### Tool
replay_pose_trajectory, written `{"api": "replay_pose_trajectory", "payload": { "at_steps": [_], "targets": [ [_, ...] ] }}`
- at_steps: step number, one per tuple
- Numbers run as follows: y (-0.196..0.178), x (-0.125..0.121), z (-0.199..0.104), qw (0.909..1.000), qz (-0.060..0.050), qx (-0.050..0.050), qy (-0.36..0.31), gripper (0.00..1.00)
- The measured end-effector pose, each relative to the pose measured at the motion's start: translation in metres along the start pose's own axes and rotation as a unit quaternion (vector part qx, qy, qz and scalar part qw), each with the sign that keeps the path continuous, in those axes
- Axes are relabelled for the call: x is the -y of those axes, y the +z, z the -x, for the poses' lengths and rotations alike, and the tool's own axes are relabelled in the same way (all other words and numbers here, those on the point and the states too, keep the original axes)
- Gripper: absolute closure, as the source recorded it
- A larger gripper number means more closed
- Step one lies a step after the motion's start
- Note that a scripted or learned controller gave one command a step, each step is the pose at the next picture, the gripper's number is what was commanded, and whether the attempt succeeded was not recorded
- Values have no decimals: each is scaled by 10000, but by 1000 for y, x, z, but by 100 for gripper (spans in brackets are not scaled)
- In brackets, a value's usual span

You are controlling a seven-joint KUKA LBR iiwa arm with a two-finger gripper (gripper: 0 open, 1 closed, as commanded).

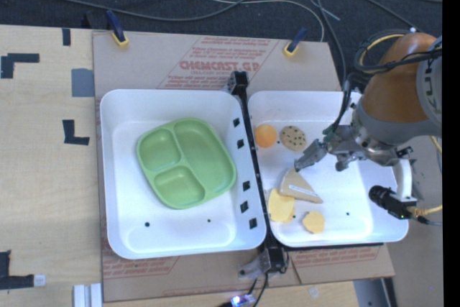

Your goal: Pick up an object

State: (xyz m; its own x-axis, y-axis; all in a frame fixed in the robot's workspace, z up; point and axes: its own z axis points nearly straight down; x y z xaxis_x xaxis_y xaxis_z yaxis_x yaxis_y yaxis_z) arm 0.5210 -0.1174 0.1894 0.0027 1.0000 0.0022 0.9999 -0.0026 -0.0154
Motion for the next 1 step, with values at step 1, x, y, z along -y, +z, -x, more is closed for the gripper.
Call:
{"api": "replay_pose_trajectory", "payload": {
  "at_steps": [1],
  "targets": [
    [-7,-3,0,10000,65,8,-20,0]
  ]
}}
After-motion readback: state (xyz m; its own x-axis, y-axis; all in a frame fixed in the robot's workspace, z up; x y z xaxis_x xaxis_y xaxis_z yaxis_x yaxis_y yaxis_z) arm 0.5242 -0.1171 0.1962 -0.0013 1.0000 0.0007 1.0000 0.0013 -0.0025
